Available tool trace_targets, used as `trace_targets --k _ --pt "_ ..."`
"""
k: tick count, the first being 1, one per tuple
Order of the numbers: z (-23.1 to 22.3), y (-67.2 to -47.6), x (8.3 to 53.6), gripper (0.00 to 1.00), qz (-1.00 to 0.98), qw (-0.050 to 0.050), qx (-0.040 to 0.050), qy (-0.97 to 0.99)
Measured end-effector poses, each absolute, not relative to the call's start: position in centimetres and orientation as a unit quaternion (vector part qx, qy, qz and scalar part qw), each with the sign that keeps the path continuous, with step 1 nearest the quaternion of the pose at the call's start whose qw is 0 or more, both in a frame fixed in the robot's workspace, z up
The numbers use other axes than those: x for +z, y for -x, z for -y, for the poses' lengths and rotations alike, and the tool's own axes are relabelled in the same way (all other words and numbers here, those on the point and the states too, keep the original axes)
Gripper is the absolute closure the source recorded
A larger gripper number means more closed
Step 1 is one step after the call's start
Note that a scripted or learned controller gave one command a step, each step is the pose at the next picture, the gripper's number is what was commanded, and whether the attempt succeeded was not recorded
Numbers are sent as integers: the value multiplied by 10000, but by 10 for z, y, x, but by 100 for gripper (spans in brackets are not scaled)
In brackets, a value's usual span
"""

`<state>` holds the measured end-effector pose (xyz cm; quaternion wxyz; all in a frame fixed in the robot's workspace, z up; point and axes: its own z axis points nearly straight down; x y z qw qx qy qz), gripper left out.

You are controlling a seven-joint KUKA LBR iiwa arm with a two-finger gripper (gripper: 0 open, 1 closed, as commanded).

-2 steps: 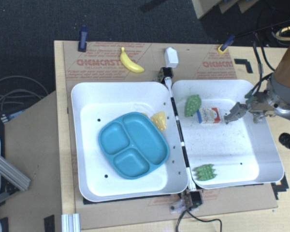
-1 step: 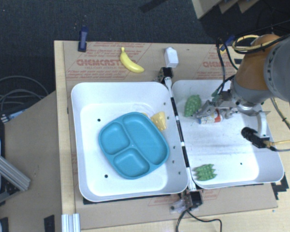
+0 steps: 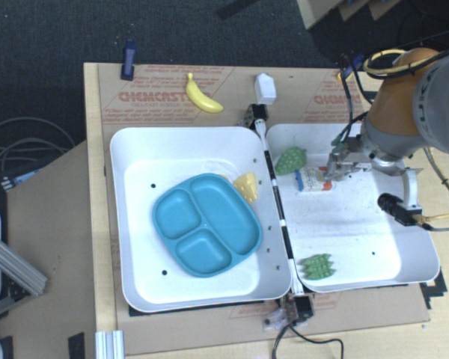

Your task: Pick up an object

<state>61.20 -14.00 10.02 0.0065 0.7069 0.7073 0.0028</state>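
Note:
My gripper (image 3: 335, 164) hangs low over the back of the right bin (image 3: 359, 234), on the grey arm with its orange band (image 3: 395, 99). Just left of its tip lies a small white object with red and blue marks (image 3: 312, 180); whether the two touch is unclear. A leafy green toy (image 3: 290, 159) rests in the bin's back left corner. Another green piece (image 3: 316, 266) lies near the front edge. In the left bin (image 3: 135, 200) sit a blue divided plate (image 3: 205, 223) and a yellow piece (image 3: 246, 187) at its back right.
Behind the bins on the bench lie a yellow banana (image 3: 202, 96), a white block (image 3: 266, 88) and a small blue item (image 3: 129, 59). A black cable fitting (image 3: 400, 208) hangs off the arm over the right bin's right side.

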Motion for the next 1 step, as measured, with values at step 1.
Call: trace_targets --k 1 --pt "130 -601 93 100 -7066 122 46 -7075"
